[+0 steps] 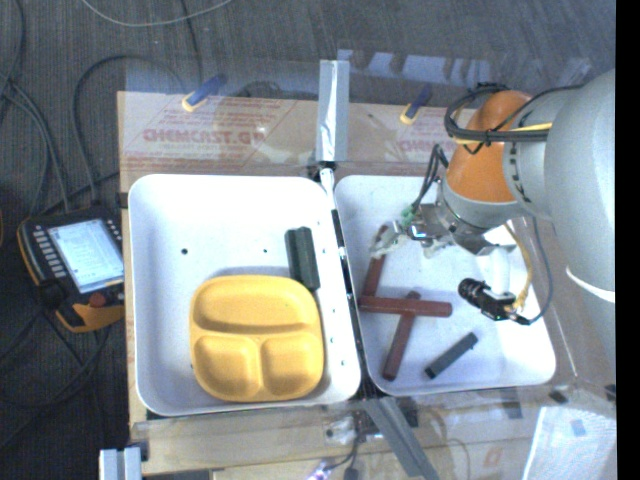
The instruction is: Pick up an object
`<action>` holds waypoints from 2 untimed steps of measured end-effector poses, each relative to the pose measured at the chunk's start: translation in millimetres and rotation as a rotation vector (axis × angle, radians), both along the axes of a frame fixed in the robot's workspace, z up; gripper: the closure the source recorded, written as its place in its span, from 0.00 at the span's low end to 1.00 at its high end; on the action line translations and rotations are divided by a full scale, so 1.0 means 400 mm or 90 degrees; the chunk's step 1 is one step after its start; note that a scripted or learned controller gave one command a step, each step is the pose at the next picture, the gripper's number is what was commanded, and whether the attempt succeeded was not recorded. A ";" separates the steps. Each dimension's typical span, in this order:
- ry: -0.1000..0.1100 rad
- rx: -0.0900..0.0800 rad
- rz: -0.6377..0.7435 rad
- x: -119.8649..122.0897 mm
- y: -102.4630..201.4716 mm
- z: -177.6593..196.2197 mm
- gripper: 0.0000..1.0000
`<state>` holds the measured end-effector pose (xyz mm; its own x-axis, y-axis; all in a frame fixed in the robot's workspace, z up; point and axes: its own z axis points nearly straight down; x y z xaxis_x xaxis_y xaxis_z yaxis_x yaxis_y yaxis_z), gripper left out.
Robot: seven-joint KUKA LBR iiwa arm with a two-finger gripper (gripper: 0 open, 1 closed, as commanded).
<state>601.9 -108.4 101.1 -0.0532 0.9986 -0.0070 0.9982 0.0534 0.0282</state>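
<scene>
So the arm [560,168] is reaching in from the right and hanging over the upper part of the right bin [535,368], orange band showing just above the wrist. The gripper [392,236] is sticking out to the left of the wrist, low over the white floor near the bin's upper left area, and honestly I can't tell how the jaws are standing, the pixels there are just too mushy, and nothing is visibly sitting between them. Right below the gripper there's a dark red cross piece [400,313] lying flat in the right bin, made of two sticks crossing, with its upper end poking up close to the gripper tip but I can't say if they're touching. A small dark grey block [452,355] is lying at a slant just to the right of the cross's lower end, near the bin's front wall. Over in the left bin [160,298], a yellow divided tray [258,337] is taking up the lower middle, and a dark green block [302,257] is resting right at its upper right corner, close to the wall between the bins. A teach pendant [75,263] is sitting off the bench to the left, screen glowing.
</scene>
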 end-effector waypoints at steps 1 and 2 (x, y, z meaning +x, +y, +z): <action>-0.011 -0.010 0.139 0.008 -0.005 0.006 0.00; -0.015 -0.009 0.176 -0.071 0.007 0.006 0.00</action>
<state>573.7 -105.5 103.5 -0.3227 0.9462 -0.0253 0.9450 0.3236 0.0479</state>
